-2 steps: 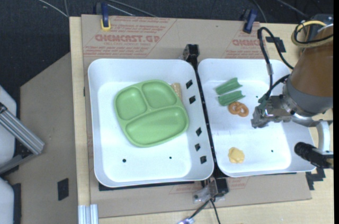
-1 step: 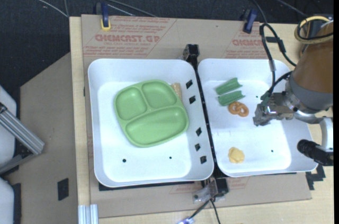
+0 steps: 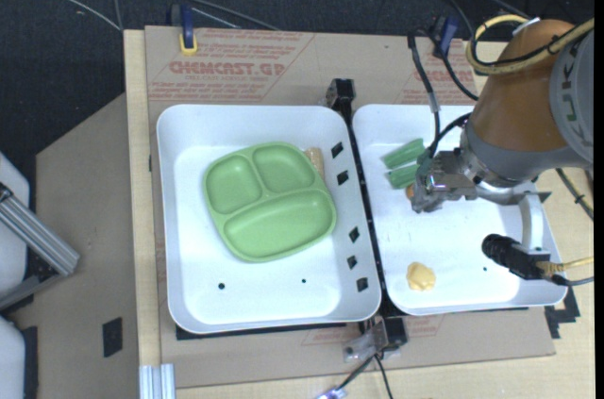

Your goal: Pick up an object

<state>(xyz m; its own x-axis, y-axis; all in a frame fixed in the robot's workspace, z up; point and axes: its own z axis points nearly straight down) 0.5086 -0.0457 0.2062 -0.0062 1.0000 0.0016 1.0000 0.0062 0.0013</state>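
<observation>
My gripper (image 3: 427,192) hangs low over the upper left part of the right bin (image 3: 472,293). A green block (image 3: 404,159) lies tilted just up and left of it, very close to or touching the gripper's tip. A small yellow lump (image 3: 421,275) rests near the front of the same bin, well below the gripper. In the left bin (image 3: 189,274) a green divided plate (image 3: 271,200) sits in the middle, with a small tan piece (image 3: 314,160) at its upper right edge.
The grey and orange arm (image 3: 528,105) covers the right bin's upper right part. A black divider with clips (image 3: 351,199) runs between the two bins. Both bins sit on a cardboard sheet (image 3: 236,58), with cables behind it.
</observation>
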